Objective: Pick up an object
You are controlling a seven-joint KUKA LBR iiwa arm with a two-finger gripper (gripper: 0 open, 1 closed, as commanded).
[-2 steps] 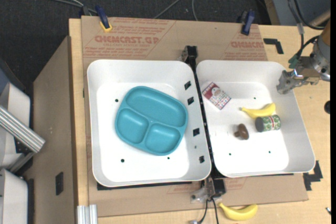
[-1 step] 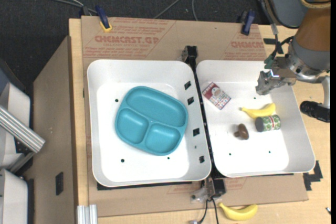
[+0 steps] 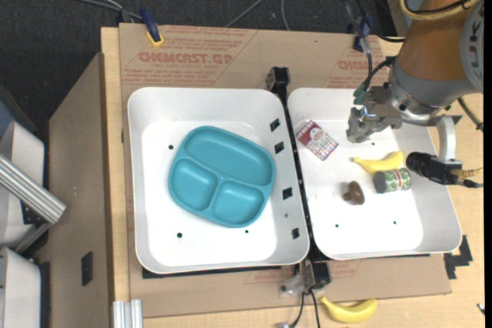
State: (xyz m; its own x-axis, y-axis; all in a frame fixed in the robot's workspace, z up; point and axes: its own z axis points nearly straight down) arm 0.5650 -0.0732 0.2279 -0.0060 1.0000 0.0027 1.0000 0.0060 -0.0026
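I see the worktop [image 3: 231,42] covered by a brown cardboard sheet with red lettering along its far side. Two shallow white bins sit on it side by side, touching along their inner walls: the left bin [image 3: 146,188] and the right bin [image 3: 438,230]. A blue-and-yellow clamp [image 3: 151,28] grips the sheet's far left edge. At the near edge, a banana [image 3: 352,309] lies just outside the bins.
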